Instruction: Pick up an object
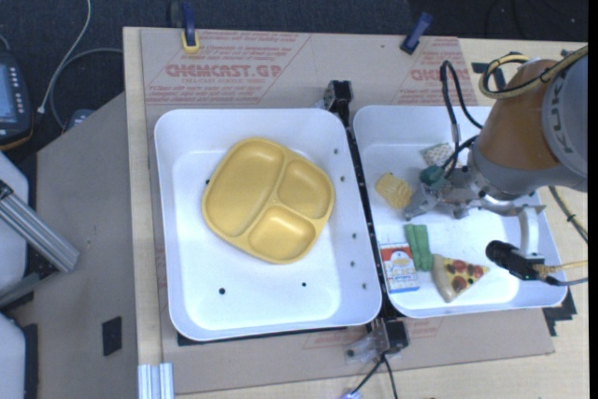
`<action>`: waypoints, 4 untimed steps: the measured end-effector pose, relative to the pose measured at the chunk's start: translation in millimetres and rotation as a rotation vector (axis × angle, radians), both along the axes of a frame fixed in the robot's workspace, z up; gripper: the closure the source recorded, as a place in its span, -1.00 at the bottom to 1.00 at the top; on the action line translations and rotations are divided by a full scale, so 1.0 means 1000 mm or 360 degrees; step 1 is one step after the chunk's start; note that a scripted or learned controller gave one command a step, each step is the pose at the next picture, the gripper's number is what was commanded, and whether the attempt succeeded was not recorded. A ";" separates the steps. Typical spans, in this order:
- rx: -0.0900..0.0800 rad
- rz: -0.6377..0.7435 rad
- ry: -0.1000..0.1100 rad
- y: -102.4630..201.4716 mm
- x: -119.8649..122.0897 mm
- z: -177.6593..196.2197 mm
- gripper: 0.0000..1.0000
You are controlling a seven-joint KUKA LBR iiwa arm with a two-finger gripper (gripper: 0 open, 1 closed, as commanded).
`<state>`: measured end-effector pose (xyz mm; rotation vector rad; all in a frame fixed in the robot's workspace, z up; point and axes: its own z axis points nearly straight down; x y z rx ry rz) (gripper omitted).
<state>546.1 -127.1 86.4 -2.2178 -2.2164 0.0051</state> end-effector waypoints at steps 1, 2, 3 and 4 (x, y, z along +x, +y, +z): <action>-0.0003 -0.0001 -0.0011 0.000 0.002 0.014 1.00; -0.0006 0.0003 -0.0020 0.002 0.002 0.077 1.00; -0.0006 0.0005 -0.0022 0.012 0.006 0.133 1.00; -0.0007 0.0003 -0.0022 0.012 0.007 0.187 1.00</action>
